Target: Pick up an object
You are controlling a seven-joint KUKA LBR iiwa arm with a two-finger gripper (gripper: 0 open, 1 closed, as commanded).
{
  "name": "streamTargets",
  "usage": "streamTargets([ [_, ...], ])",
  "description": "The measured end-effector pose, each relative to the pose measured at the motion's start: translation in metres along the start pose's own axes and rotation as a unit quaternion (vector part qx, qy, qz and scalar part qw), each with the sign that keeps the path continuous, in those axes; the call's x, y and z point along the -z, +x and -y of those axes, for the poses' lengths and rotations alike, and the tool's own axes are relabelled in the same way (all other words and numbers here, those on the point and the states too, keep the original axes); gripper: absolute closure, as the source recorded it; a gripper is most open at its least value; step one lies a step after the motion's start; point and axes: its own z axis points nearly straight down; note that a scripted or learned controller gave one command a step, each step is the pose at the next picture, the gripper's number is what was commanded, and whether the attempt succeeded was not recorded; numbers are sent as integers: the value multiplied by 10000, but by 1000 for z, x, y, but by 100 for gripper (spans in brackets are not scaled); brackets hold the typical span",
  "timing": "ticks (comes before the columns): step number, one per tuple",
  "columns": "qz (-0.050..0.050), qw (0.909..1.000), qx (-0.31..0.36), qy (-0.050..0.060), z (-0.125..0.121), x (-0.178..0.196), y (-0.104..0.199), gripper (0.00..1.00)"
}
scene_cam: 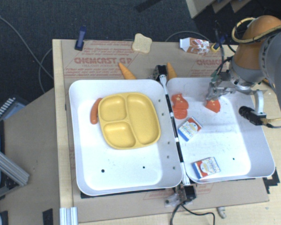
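1. You have the bench (103, 55) filling most of the frame, with two white bins side by side: the left bin (126, 172) in the centre-left and the right bin (239, 144) in the centre-right.
2. The arm (257, 41) comes in at the upper right of the frame and reaches down over the upper part of the right bin.
3. The yellow divided plate (129, 120) lies in the left bin, with a sausage (94, 111) just beside its left edge.
4. In the right bin you see a red tomato slice piece (180, 106) near the upper left, a small carton (189, 128) below it, and a second small carton (206, 167) near the lower edge.
5. The gripper (217, 92) sits right above a small red piece (213, 106) in the upper middle of the right bin; this looks like the thing being picked.
6. The red piece appears to touch the bin floor or sit just off it, directly under the fingertips. Whether the fingers are apart or clamped, you cannot tell from this angle.
7. My judgement: the approach is done, but a secure hold and the lift are not confirmed, so both remain.
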Motion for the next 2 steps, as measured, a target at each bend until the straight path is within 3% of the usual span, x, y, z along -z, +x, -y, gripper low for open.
streamTargets([
  [1,-1,10000,-1,7,0,-1,0,0],
  [2,-61,9999,-16,122,13,-20,0,0],
])
